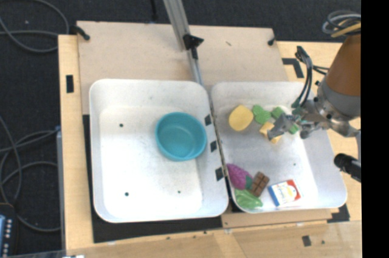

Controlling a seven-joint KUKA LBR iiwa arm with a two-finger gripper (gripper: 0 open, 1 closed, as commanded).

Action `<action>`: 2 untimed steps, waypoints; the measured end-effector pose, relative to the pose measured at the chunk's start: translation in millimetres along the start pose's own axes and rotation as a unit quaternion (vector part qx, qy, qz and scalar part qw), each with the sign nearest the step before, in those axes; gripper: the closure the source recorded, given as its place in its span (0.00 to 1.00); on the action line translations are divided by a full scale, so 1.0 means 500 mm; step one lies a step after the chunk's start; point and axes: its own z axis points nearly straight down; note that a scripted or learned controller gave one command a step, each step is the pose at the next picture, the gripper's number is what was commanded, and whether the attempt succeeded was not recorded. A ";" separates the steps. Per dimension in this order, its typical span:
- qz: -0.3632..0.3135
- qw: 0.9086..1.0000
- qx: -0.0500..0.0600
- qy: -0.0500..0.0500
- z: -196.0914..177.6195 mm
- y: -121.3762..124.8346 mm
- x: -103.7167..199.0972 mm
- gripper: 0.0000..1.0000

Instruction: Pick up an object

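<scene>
Holding a teal bowl point(180, 135), left bin point(109, 98); right bin point(316, 184), toys, hand point(285, 126), grip unclear

The arm point(345, 77) is running off the right edge, so its upper part is being cut off. The gripper point(284, 126) is covering part of a small yellow piece point(274, 136) and a green piece point(290, 121) in the right bin point(316, 190); whether its fingers are gripping anything is too small to tell.
</scene>
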 end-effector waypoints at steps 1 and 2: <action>0.001 1.000 0.000 0.000 0.000 0.000 0.000 0.00; 0.003 1.000 0.003 -0.001 0.099 -0.004 0.016 0.00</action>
